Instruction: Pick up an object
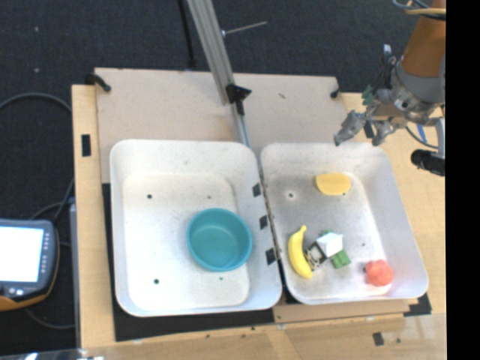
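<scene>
Left bin (135, 171): a teal bowl (219, 238) sits upright near its right wall. Right bin (390, 182): a banana (298, 252) lies at the near left, just beside a white block (328, 242) and a green block (340, 259); a yellow lemon-like object (333, 184) rests farther back; a red ball (379, 273) sits at the near right corner. The gripper (361, 132) hangs over the bin's far right rim, fingers spread apart and grasping nothing.
</scene>
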You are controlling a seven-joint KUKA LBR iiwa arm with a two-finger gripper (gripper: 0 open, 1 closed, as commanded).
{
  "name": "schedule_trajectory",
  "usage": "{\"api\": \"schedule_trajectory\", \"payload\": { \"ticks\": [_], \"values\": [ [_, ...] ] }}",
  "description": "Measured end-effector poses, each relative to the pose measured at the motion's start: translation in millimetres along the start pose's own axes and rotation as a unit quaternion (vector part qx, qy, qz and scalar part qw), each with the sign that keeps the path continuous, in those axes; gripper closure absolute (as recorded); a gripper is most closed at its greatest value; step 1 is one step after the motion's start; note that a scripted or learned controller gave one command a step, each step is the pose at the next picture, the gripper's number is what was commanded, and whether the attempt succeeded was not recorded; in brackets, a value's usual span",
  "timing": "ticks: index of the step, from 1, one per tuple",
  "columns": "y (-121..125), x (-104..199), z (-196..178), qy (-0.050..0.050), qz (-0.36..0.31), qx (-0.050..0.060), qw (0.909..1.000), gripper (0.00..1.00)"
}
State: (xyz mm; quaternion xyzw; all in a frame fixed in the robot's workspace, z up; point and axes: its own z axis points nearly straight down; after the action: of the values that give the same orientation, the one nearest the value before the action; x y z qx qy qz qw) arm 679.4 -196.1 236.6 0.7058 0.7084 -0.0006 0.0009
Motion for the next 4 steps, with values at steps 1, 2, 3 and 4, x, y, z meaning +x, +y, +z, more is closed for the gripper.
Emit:
{"api": "schedule_trajectory", "payload": {
  "ticks": [1,2,3,4],
  "values": [
    [-0.2,-0.6,-0.2,-0.001,0.0,0.0,1.0,0.0],
    [-4.1,2.4,61.9,0.0,0.0,0.002,1.0,0.0],
    [-5.7,10.9,117.1,0.0,0.0,0.002,1.0,0.0],
    [-5.9,9.7,136.1,-0.001,0.0,0.001,1.0,0.0]
  ]
}}
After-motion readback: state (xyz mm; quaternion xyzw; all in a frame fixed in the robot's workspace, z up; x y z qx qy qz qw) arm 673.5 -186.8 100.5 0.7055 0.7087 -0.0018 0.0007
